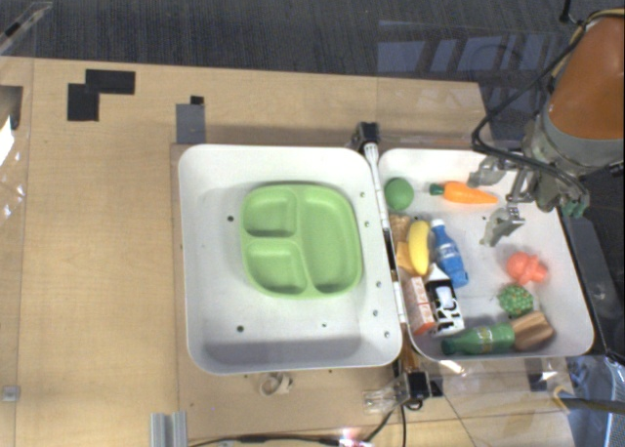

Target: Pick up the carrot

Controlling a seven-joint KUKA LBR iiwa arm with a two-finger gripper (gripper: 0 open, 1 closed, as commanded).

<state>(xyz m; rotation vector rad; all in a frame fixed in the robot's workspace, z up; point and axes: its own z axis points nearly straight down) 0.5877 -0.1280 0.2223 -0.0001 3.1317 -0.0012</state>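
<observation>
At the front of the right-hand white bin (576, 323) lies a dark green bottle (479, 340), with a brown block (532, 331) touching its right end. Just behind the block sits a bumpy green broccoli toy (515, 299). Left of them is a black and white box (445, 308) next to a long red-brown packet (419, 304).

A bit farther back are a soft orange-pink lump (526, 267), a blue and white bottle (448, 254) and a yellow banana (418, 246), side by side with the bottle touching the banana.

The left-hand white bin (210, 240) holds a light green plastic plate with three sections (298, 240).

The grey two-finger gripper (506, 221) hangs over the middle of the right bin. Its fingers look spread apart, with nothing between them.

At the back of the right bin lies the orange carrot with a green tip (467, 194), flat on the bin floor. It is just to the left of the gripper, near but not touching. A round green ball (398, 192) sits to the left of the carrot
</observation>
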